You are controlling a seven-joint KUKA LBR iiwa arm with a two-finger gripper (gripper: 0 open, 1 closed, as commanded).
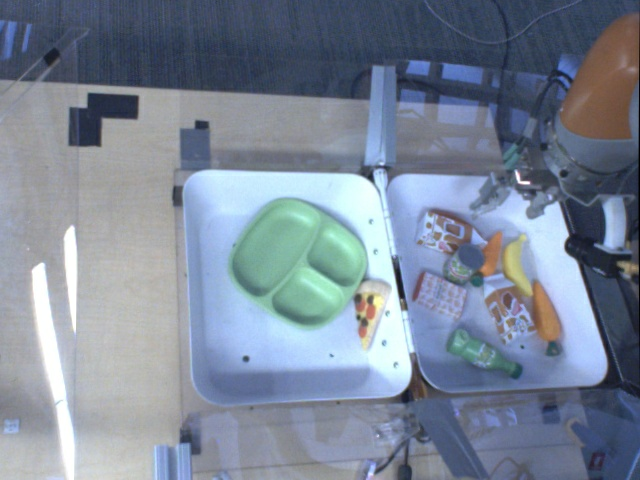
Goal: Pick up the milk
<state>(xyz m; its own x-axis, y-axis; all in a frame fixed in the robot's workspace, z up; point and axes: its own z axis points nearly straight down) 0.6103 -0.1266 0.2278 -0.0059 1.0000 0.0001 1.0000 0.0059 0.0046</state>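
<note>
Two look-alike white-and-orange cartons sit in the right bin (590, 368), and I cannot tell which one is the milk: the upper carton (443, 231) lies tilted near the far left corner, and the lower carton (510, 313) lies toward the near right, just beside a long carrot (546, 313). On to the containers: the left bin (215, 358) carries a big green divided plate (298, 261), with a pizza slice (371, 311) touching its near right rim, close to the wall between the bins. The right bin is crowded: a green bottle (483, 353) lies on its side along the near edge, a pink checked box (440, 294) is at the left, a banana (515, 263) and a shorter carrot (492, 251) sit mid-bin, and a small round can (465, 265) is tucked between the box and that carrot. The gripper (512, 200) hangs over the far strip of the right bin, fingers spread with nothing between them, well apart from the lower carton and nearer the upper one. Bare floor shows along that far strip and all around the plate.
</note>
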